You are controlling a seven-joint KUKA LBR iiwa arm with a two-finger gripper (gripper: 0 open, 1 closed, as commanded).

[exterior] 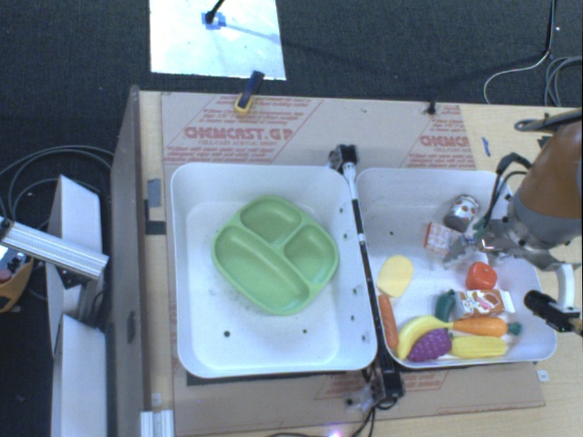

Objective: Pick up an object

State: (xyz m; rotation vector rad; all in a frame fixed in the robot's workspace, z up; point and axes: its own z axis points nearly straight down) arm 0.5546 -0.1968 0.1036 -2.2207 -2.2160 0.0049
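The right white bin (401,185) holds several toy foods. Among them are a silver can (462,211), a red-and-white box (438,237), a red tomato (481,275), a yellow lemon (395,276), a small carton (483,301) and a green pepper (444,305). Along the front wall lie a carrot (387,321), a banana (414,329), purple grapes (434,344), an orange carrot (483,326) and corn (474,346). My gripper (474,244) reaches in from the right, low over the bin between the box, the can and the tomato. Nothing is visibly held.
The left white bin (196,335) holds a green divided plate (275,255). A black divider rail (360,244) runs between the bins. The arm's orange and grey body (551,189) overhangs the right bin's right wall. Cables lie on the dark floor around the bench.
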